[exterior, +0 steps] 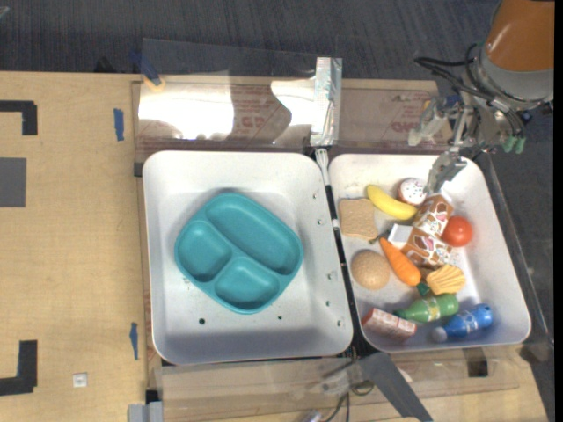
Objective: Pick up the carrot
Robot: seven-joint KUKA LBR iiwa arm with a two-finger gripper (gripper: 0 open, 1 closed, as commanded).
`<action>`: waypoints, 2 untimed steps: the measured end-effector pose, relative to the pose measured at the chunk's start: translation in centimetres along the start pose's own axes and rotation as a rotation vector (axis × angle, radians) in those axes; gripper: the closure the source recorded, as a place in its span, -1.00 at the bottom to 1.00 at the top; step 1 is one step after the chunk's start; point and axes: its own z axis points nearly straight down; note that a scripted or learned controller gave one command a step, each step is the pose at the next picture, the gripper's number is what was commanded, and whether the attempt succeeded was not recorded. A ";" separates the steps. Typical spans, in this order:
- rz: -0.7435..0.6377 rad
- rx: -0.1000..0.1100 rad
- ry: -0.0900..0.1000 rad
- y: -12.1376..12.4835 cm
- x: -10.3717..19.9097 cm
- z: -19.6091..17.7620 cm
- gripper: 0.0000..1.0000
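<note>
The carrot (400,261) is a short orange toy lying at a slant in the middle of the right bin (508,262). It rests between a round tan piece (371,269) and a patterned red and white carton (430,236), and nothing is holding it. My gripper (450,152) hangs over the bin's far edge, well above and to the right of the carrot, near a small red and white ball (411,190).
Around the carrot lie a banana (390,202), a bread slice (356,218), a red tomato (456,230), a yellow ridged piece (444,280), a green bottle (431,309), a blue bottle (466,322) and a pink can (390,322). A teal divided plate (237,249) sits in the left bin (158,192).
</note>
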 end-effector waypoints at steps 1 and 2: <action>0.618 0.002 0.008 1.9 4.8 12.7 -1.00; 0.679 -0.008 -0.022 1.8 9.3 17.7 -1.00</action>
